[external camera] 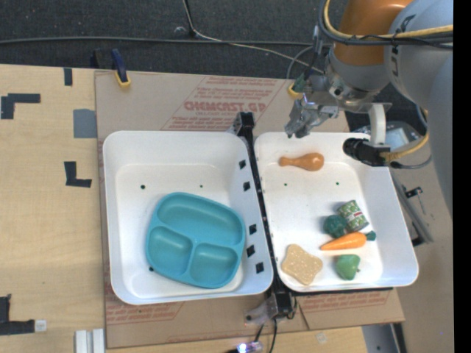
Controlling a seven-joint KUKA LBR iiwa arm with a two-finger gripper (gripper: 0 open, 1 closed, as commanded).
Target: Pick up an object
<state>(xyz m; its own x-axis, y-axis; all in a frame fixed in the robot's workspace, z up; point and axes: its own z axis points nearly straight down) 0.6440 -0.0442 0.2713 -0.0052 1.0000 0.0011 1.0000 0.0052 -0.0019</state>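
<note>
My gripper [301, 126] hangs above the far edge of the right bin [383, 190], with nothing seen between its fingers. Just below and to its right lies a tan chicken drumstick [303, 162]. Toward the near right of that bin sit a green packet [352, 213], a dark teal broccoli piece [335, 226], an orange carrot [343, 243], a green pepper [347, 267] and a slice of bread [302, 264].
The left bin [125, 160] holds a blue divided plate [196, 239]. A black divider [250, 190] runs between the bins. Cables cross the dark floor behind, and the arm's body fills the top right.
</note>
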